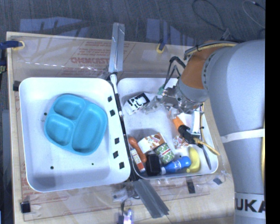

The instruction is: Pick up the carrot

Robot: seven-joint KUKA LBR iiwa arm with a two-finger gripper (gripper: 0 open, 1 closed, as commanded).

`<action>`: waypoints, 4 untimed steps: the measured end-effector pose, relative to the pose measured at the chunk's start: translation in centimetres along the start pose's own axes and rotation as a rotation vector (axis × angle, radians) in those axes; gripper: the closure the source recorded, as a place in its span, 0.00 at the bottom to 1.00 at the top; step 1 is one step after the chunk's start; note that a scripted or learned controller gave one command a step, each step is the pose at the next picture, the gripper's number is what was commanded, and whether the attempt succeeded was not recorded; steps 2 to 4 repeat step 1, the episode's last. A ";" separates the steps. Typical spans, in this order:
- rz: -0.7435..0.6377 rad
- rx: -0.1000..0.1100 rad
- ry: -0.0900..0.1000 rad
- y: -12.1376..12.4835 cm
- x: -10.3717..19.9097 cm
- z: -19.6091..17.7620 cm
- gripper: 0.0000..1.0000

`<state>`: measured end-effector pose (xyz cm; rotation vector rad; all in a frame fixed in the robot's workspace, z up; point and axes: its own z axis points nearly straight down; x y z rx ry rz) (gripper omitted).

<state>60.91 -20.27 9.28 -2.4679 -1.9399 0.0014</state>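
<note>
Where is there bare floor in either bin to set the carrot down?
Left bin: bare floor all around the blue divided plate, widest along the near edge and left wall. Right bin: one small patch mid-floor, between the black-and-white card and the near pile of packets and bottles. The gripper crowds its right side.

Bright, even light; soft shadows, slight blur

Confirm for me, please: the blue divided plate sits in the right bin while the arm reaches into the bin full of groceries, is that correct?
Not quite. The camera view shows the blue divided plate in the left bin, not the right one. The rest holds: the arm reaches into the right bin, where the groceries lie.
</note>
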 end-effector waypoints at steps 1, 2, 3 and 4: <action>0.041 0.002 -0.001 -3.5 -0.7 -2.6 0.00; 0.041 0.002 -0.001 -3.5 -0.7 -2.6 0.00; 0.041 0.002 -0.001 -3.5 -0.7 -2.6 0.00; 0.041 0.002 -0.001 -3.5 -0.7 -2.6 0.00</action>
